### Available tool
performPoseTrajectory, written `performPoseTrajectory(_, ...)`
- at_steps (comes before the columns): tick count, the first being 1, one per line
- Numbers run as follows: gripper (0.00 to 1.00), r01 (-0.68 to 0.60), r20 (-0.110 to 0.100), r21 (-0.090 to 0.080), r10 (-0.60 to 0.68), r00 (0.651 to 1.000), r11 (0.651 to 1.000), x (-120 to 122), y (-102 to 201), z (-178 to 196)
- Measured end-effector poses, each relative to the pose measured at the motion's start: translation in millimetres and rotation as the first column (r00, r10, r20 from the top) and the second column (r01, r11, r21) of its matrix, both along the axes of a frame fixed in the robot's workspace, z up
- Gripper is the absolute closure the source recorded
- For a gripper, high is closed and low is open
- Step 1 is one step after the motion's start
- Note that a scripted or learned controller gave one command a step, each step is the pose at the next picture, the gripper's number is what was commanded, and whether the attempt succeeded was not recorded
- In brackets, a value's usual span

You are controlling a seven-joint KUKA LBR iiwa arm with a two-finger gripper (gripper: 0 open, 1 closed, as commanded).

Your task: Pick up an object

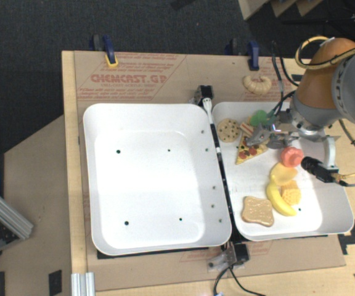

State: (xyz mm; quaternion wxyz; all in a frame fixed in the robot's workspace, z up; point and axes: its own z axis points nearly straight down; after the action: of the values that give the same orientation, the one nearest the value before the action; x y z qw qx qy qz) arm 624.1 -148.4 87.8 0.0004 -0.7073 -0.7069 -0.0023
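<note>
The right bin [334, 217] holds several toy foods: a cookie [228, 129], a pizza slice [246, 152], a green piece [261, 116], a red-pink piece [292, 156], a yellow fruit [282, 174], a banana [279, 201] with an orange piece [292, 195] on it, and a slice of toast [257, 210]. My gripper [265, 135] is low in the back of this bin, just above the pizza slice's upper end and beside the green piece. The wrist hides what lies directly under it.
The left bin [97, 165] lies alongside, parted from the right one by a dark divider [217, 159]. A beige ring-shaped toy [257, 83] rests on the board behind the right bin. Cables trail off the arm to the right.
</note>
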Motion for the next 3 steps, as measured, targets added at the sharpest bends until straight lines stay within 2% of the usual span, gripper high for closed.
performPoseTrajectory(1,1.0,0.0,-0.007,-0.002,0.0,1.0,1.0,-1.5,-1.4,10.5)
performPoseTrajectory(2,1.0,0.002,-0.007,-0.003,-0.002,1.0,1.0,-50.2,-38.3,-3.4)
performPoseTrajectory(3,1.0,0.002,-0.003,-0.003,-0.002,1.0,1.0,-129.0,-20.8,104.0)
